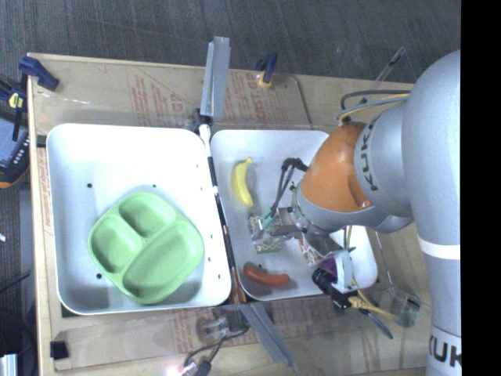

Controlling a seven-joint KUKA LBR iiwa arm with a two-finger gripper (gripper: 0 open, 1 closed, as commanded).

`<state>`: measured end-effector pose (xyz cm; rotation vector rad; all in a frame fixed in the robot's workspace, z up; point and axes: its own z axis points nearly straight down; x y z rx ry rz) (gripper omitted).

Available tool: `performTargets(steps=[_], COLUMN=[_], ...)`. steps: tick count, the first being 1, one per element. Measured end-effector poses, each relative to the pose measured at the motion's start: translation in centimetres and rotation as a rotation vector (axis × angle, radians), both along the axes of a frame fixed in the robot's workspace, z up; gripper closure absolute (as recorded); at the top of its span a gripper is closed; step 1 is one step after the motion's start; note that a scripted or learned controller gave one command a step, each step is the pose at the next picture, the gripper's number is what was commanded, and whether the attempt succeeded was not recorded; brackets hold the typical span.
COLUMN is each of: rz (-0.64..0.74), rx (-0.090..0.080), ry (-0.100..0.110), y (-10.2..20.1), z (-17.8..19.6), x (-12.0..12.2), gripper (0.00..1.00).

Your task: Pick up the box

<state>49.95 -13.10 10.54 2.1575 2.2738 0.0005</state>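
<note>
Arm point(368, 171) reaches from right over right bin point(235, 143); gripper point(270, 233) low at bin centre, finger state cannot be told. Box not identifiable. Banana point(243, 181) near left wall, hot dog point(266, 276) near front edge. Green divided plate point(145, 246) in left bin point(70, 151)

from my screen i count 2 white bins: the left bin point(66, 210) and the right bin point(235, 143). i see 1 green divided plate point(146, 247), with 3 compartments. then 1 banana point(243, 182), 1 sausage point(266, 276), 1 small box point(264, 233), 1 arm point(407, 163).
</note>
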Motion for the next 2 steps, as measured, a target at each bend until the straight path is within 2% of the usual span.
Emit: performTargets(steps=[1, 2], rz=[0.441, 0.441], rx=[0.003, 0.003], ry=[0.006, 0.007], y=[2.45, 2.43], z=[11.96, 11.94], x=[2.68, 2.67], gripper=[1.00, 0.00])
